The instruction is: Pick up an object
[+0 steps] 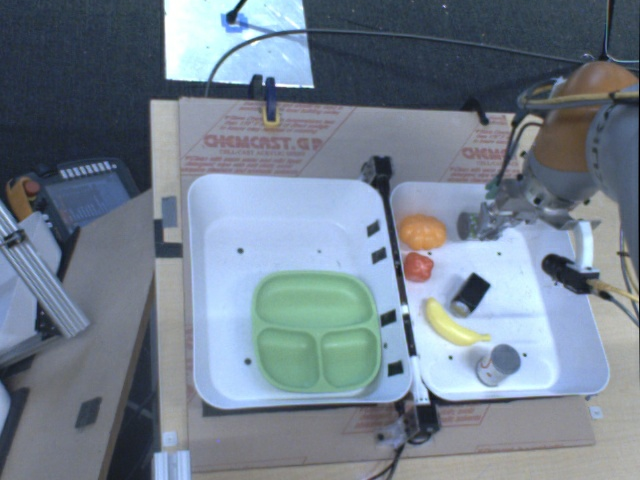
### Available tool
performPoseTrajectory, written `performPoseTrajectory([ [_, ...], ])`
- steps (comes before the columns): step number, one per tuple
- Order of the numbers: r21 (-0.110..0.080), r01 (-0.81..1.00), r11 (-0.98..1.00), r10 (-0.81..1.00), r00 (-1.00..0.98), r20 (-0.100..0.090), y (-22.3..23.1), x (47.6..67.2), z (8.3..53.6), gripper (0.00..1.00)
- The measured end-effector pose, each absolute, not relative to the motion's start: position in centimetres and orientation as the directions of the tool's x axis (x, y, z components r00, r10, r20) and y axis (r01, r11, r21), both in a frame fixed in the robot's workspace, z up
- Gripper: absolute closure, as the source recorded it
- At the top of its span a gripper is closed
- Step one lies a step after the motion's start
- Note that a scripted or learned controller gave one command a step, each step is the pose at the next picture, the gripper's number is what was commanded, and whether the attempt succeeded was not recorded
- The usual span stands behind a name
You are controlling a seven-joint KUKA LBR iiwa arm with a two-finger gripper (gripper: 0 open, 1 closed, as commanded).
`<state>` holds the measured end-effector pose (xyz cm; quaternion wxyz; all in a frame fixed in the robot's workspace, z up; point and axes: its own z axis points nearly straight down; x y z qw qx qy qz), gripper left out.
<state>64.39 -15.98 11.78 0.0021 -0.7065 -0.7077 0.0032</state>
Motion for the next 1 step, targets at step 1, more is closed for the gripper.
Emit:
performPoseTrajectory([
  [1, 0.007, 1.0, 0.004, 1.0, -0.004, -0.001, -15.41, 64.53, 16.38, 1.0],
])
